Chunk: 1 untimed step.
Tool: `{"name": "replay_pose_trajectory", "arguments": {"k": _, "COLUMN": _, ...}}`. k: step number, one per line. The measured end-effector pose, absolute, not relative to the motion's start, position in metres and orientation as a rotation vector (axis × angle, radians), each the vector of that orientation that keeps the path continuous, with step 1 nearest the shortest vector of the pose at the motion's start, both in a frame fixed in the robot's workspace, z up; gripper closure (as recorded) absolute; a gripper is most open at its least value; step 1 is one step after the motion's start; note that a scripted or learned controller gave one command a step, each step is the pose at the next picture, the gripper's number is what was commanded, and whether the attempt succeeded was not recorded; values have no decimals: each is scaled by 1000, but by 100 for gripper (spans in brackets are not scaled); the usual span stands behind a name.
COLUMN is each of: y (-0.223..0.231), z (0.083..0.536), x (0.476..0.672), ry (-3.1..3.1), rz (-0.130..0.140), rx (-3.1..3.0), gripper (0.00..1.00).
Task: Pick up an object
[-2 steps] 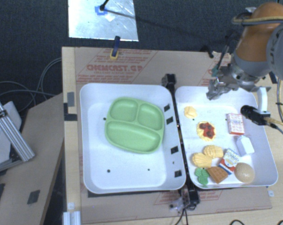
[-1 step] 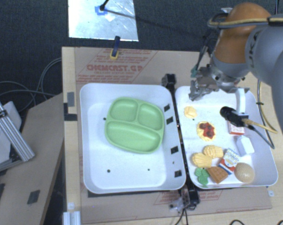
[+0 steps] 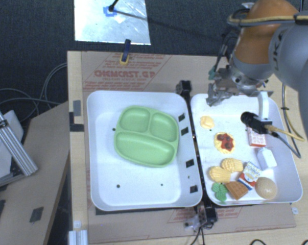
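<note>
Tool (image 3: 215, 97) position: over the far left corner of the right bin (image 3: 290, 173), above the bin floor, with nothing visibly held. Tool opening: cannot tell from this view.

Nearest candidate: the small yellow toy piece (image 3: 207, 122), lying alone on bare bin floor just near of the tool, apart from the bin wall and from other items.

Handling (judged):
- Weight: light; probably hollow plastic play food.
- Stiffness: rigid; little give under pressure.
- Surface: smooth and rounded; liable to slip or squirt out of a loose hold.
- Fragility: low.
- Hold point: across the narrow width, at mid-body, approached from straight above.

Container contents:
- Right bin: the small yellow toy piece at the far left; a round pizza-like piece with red topping (image 3: 224, 142) near of it; a red and white carton (image 3: 256, 137) and a white block (image 3: 266, 158) along the right side. The near end is crowded: two yellow ridged pieces (image 3: 232, 164), a blue, red and white packet (image 3: 251, 172), a brown waffle-like piece (image 3: 237, 190), a green broccoli-like piece (image 3: 219, 191) and a beige egg-shaped piece (image 3: 266, 187), several touching.
- Left bin (image 3: 100, 188): one green divided plate (image 3: 146, 136), its compartments bare.

Caution: the crowded near items leave little room for the tool; the isolated piece is the cleaner target.
</note>
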<state>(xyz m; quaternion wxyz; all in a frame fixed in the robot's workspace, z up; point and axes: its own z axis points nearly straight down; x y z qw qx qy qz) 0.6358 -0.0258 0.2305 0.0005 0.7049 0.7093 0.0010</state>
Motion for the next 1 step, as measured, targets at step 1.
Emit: {"name": "replay_pose_trajectory", "arguments": {"k": 1, "y": -28, "z": 217, "x": 630, "ry": 2222, "rz": 1, "rx": 2219, "gripper": 100}}
